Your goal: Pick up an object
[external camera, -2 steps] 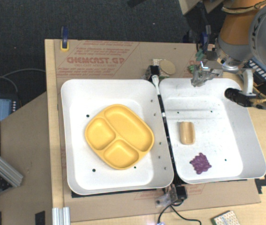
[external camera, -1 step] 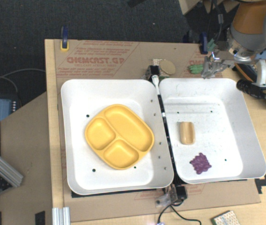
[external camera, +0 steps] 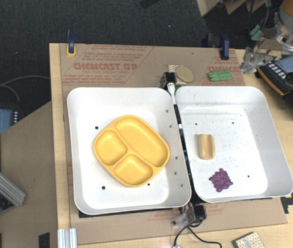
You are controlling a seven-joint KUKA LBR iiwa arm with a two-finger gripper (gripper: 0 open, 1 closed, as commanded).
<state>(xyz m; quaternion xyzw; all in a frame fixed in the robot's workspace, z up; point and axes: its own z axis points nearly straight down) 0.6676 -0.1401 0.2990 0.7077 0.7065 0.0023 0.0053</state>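
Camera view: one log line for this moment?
hand: top right, off bins | right bin: tan block, purple grapes | left bin: yellow plate

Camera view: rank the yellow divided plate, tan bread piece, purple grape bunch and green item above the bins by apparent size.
1. Yellow divided plastic plate, by far.
2. Tan bread-like piece.
3. Purple grape bunch and green item: too alike to rank.

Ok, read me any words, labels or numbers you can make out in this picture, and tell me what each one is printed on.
"CHEMCAST GP": red print on the brown board under the bins, top left.
A second red print on the same board at top right, partly hidden, too cut off to read.
Smaller red lines around both prints: too blurred to read.
No text readable on the yellow plate or the bins.
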